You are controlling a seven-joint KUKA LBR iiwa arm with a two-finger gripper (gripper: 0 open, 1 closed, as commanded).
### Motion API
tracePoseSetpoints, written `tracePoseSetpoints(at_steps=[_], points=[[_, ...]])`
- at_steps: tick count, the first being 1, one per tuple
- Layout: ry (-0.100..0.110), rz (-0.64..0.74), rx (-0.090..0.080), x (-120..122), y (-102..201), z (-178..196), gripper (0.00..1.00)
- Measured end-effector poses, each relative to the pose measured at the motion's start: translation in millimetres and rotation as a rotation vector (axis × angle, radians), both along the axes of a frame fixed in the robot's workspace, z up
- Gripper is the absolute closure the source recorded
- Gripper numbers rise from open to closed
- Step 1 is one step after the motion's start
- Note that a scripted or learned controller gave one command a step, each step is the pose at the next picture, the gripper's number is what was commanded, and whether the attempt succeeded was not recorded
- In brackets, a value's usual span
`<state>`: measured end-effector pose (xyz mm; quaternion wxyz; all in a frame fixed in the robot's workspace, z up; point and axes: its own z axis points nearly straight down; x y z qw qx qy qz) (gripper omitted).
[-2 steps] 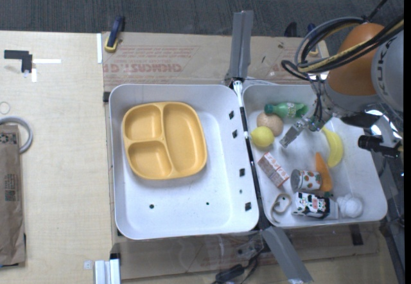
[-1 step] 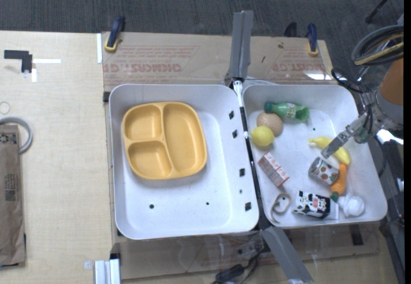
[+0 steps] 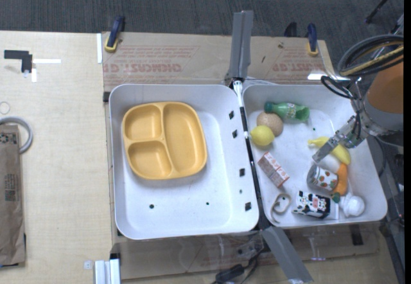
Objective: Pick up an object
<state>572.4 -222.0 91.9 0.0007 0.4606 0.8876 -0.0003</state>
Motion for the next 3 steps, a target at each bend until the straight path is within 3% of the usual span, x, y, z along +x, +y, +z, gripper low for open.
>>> tracePoseSetpoints(at_steps=[1,2,3], points=[[-0.005,-0.003,-0.001,1,-1,10,1.00],[0.001,-0.019,0.000,-27,-1,122,1.00],[-0.001,0.014,-0.001,47,41,110,1.00]])
